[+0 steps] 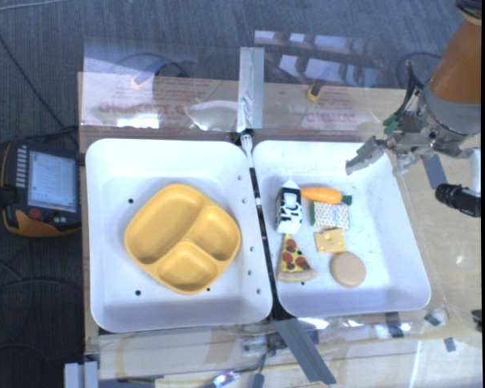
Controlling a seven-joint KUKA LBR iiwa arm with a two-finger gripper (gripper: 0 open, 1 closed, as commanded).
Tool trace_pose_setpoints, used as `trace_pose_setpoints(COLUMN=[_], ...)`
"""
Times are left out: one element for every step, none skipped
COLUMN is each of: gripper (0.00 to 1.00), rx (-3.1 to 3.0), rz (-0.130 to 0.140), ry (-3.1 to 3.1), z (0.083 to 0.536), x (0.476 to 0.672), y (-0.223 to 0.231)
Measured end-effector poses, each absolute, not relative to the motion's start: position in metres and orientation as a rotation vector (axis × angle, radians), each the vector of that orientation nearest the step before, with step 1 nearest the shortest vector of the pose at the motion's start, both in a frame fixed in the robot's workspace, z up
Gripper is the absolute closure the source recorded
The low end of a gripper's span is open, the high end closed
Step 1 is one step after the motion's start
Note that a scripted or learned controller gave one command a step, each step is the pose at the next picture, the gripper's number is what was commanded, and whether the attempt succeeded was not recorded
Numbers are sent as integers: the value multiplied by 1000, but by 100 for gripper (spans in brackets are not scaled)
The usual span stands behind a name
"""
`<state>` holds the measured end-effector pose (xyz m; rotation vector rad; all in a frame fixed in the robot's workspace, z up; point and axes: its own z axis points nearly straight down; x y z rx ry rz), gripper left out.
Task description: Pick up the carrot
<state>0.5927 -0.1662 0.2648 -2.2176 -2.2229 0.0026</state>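
Note:
The orange carrot [322, 194] with a green tip lies flat in the right bin [396, 241], near its middle and toward the back. My gripper [383, 159] hangs over the bin's back right corner, up and to the right of the carrot and apart from it. Its two grey fingers [364, 156] are spread, so it is open with nothing between them.
Around the carrot lie a black-and-white carton [288, 207], a patterned packet [331, 215], a yellow cheese square [330, 240], a pizza slice [293, 262] and a tan cookie [348, 269]. The left bin [105, 297] holds a yellow divided plate [183, 237]. A teach pendant [40, 188] sits at far left.

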Motion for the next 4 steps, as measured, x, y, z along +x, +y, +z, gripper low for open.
trace_pose_setpoints(gripper=[100, 0, 0, 0], rx=[-2214, -2214, -2115, -1900], rz=[3, 3, 4, -3], ry=[-2225, -2225, -2319, -2513], z=[273, 273, 155, 89], x=[593, 593, 595, 645], y=[-165, -165, -160, -187])
